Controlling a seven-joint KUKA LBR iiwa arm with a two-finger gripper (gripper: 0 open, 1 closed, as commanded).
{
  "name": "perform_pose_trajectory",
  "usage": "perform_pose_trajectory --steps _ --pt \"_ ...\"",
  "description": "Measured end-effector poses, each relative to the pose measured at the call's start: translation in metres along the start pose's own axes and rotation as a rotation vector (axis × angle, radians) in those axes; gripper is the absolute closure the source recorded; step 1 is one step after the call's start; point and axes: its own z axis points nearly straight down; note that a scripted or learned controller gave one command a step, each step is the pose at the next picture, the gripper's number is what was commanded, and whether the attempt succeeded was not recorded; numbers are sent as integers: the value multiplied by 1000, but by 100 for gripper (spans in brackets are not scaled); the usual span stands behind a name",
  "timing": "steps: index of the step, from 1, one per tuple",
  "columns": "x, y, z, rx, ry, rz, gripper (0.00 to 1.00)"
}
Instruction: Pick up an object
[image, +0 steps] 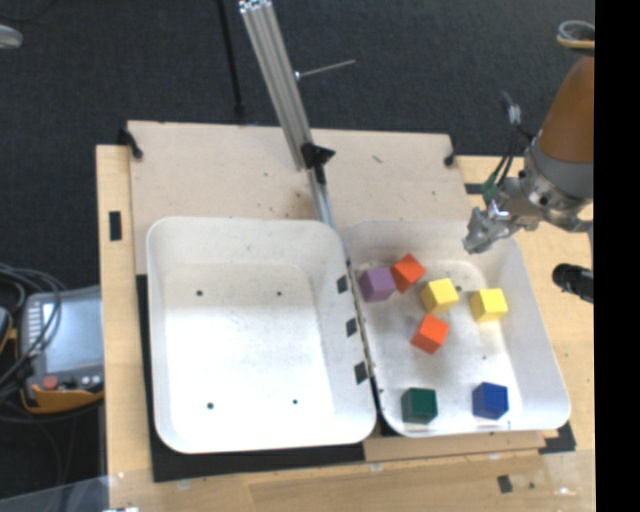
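Left bin (170, 250) sits toward the bench's (115, 300) left edge; right bin (535, 300) toward its right edge, carrying seven cubes, none with a long axis. Purple cube (376, 283) touches an orange cube (408, 271) near the bin's left wall; both sit skewed to the walls; green cube (420, 405) at the front edge; second orange cube (431, 332) central; yellow cubes (439, 294) and (488, 303) apart; blue cube (490, 399) at the front right. Gripper (482, 232) hangs over the bin's far right corner, nothing visibly held; whether the jaws are wide or narrow cannot be told.
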Motion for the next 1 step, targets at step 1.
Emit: perform_pose_trajectory --steps 1 --pt "54 -5 0 1 1 0 100"
